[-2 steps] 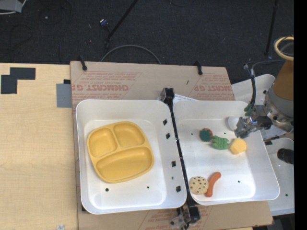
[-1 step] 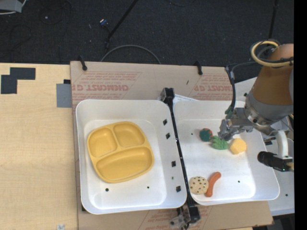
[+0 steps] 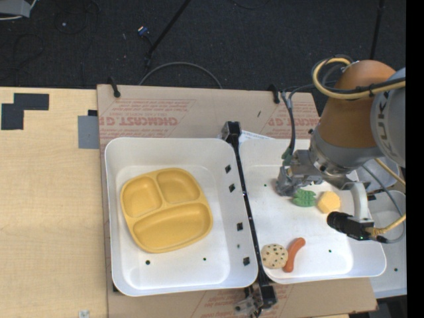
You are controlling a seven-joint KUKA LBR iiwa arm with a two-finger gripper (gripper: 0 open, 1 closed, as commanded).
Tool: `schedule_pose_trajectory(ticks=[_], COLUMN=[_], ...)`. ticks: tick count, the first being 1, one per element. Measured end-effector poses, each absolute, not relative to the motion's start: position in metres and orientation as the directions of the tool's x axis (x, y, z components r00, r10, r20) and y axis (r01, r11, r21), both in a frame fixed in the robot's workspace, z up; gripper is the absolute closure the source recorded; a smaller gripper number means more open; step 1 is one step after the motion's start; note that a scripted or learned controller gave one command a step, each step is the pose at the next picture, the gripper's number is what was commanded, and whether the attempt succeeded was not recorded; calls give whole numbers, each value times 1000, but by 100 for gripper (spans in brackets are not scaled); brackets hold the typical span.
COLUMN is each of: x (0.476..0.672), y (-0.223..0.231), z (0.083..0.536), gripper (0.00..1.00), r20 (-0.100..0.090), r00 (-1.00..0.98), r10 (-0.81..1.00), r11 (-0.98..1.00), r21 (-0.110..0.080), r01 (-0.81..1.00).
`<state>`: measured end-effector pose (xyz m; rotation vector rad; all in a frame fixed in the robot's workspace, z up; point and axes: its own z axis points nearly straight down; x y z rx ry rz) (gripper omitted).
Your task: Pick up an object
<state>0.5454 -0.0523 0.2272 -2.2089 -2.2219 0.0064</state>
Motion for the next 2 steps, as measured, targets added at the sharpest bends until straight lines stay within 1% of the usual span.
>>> schedule_pose_trajectory(ticks=[1, 2], x=[558, 560], y=[3, 65], z=[227, 217], gripper=[100, 100], r20=[2, 1], r00=[-6, -6], r10=[1000, 1000], r11=[6, 6], r21=[-8, -9], r01=[1000, 1000])
